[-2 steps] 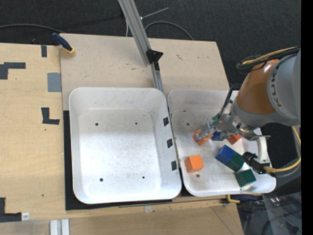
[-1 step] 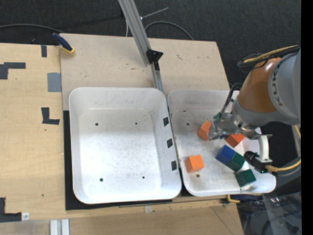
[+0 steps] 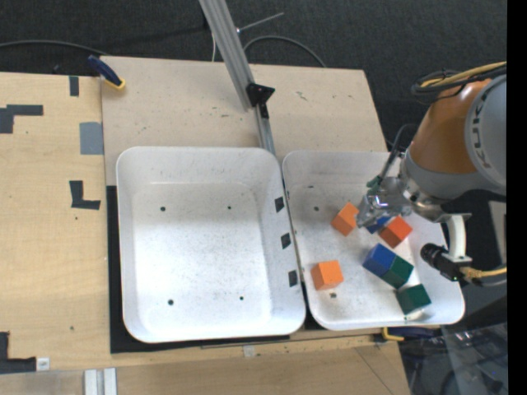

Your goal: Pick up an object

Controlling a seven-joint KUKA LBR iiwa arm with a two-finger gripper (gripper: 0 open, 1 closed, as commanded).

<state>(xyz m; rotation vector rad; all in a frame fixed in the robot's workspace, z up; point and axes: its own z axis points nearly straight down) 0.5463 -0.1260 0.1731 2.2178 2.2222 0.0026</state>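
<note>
The arm (image 3: 465, 151) was grey with a broad orange band, yellow cables trailing over it, a metallic claw (image 3: 377, 202).

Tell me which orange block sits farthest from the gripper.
The orange block alone toward the right bin's lower left. The other two orange blocks flank the gripper; this one lies apart, nearest the divider between the bins.

A light wooden bench top (image 3: 206, 105) stands on dark carpeted floor (image 3: 99, 11). Grey and black tape patches (image 3: 90, 137) mark its left portion. A slanted aluminium rail (image 3: 224, 31) crosses its far edge, near thin black cables (image 3: 288, 46). Lighting is even.
</note>
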